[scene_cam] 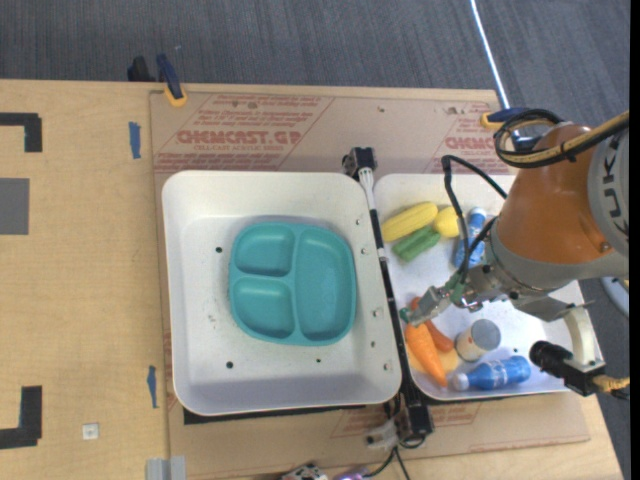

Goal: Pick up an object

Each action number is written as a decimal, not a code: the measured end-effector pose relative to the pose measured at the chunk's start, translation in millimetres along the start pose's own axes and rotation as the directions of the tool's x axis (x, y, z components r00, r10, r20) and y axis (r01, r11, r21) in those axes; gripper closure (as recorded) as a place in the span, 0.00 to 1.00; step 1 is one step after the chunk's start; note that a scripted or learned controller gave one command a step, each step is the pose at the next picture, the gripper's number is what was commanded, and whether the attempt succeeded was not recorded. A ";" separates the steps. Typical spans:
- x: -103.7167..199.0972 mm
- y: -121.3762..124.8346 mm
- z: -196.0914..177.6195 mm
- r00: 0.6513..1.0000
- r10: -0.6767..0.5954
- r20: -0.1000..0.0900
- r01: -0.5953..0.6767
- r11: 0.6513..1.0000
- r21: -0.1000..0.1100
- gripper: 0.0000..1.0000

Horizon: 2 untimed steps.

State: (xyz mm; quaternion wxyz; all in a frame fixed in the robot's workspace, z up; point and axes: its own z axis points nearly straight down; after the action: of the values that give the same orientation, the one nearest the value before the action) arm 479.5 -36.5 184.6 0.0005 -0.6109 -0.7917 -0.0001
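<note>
The gripper (425, 306) hangs low in the right bin (455, 386); whether its jaws are apart or together cannot be told. Just below them lies one orange carrot (425, 353). To their right sit one small grey-capped jar (478, 338) and one blue bottle (492, 374). Above them lie one yellow corn cob (410, 219) and one green vegetable (417, 242). Well to their left, the left bin (190, 268) holds one teal divided plate (293, 281).
</note>
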 end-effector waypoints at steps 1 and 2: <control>0.0 0.0 0.0 1.000 0.000 0.000 0.000 1.000 0.000 0.00; 0.0 0.0 0.0 1.000 0.000 0.000 0.000 1.000 0.000 0.00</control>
State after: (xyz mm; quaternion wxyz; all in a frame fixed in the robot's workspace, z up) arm 479.5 -36.5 184.5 0.0005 -0.6109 -0.7917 -0.0001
